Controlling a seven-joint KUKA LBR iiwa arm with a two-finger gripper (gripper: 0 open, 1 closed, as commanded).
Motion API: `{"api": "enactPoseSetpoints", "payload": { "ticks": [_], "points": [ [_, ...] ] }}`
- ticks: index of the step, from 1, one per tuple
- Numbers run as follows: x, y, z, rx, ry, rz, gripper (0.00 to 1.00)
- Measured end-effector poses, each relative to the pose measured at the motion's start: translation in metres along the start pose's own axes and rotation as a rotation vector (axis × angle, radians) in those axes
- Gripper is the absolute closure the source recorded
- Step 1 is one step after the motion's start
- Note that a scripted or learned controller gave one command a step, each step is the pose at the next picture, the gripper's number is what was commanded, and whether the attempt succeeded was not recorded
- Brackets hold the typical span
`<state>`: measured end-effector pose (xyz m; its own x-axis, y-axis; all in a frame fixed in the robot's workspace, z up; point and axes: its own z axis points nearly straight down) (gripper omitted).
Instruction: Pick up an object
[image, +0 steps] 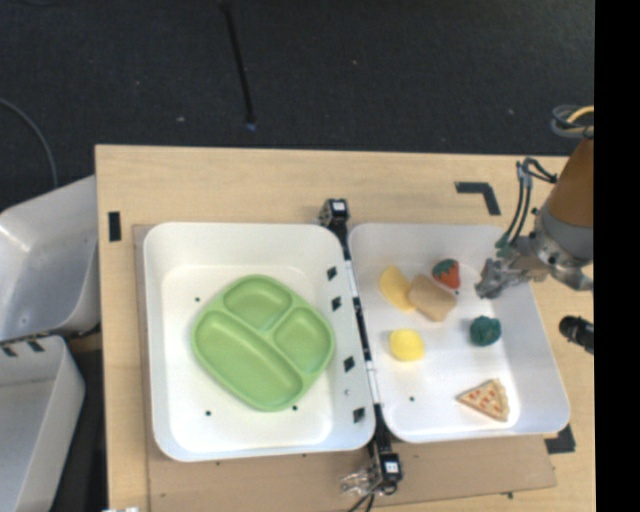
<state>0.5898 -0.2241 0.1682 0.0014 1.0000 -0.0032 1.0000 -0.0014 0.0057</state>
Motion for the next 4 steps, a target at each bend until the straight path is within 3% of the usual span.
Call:
{"api": "enactPoseSetpoints", "payload": {
  "ticks": [1,2,4],
  "points": [
    [0.004,0.0,-0.063,-0.002,0.0,-0.004,1.0],
    [0.003,0.001,-0.078,0.002,0.001,-0.004,1.0],
    [0.116,-0.001,-0.094,0.005,0.005,-0.009,1.0]
  ]
}}
